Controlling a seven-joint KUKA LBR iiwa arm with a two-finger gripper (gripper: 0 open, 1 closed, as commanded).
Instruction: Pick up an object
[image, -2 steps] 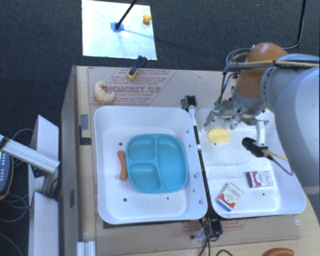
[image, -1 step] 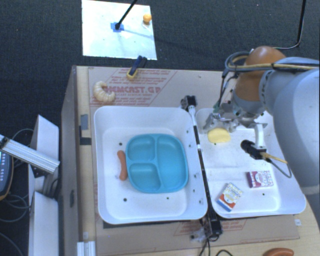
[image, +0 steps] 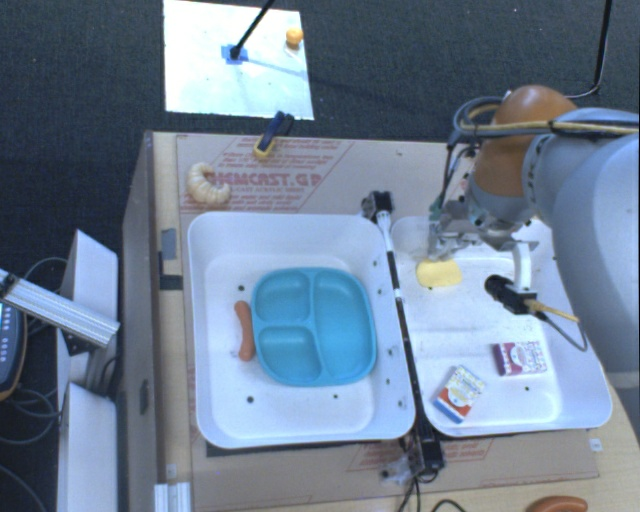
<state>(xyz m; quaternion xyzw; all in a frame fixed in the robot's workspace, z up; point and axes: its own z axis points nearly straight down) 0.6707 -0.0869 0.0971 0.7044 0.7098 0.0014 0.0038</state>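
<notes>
One grey arm (image: 580, 200) reaches in over the right bin (image: 480, 330), the largest thing on the bench. Its gripper (image: 455, 243) hangs low near that bin's far left corner, right over a soft-looking yellow lump (image: 438, 273). Whether the gripper is open or closed cannot be made out, and nothing is plainly held in it. I judge the pick as not yet made. The approach looks about done, while the grasp and the lift are left.

The brown cardboard sheet (image: 300, 175) under both bins carries red print along its far edge. It reads something like "EMCAST", and the rest is too faint to be sure of.

The left bin (image: 230, 400) holds a blue divided plate (image: 313, 325) in its middle. A thin orange-red sausage (image: 244, 330) lies just beside the plate, toward the bin's left edge.

Back in the right bin, a red and white packet (image: 519, 358) lies near the right edge. A smaller white packet with blue, red and yellow marks (image: 458, 392) sits by the near edge, toward the near left corner. Both bear print that is too small to read.
</notes>
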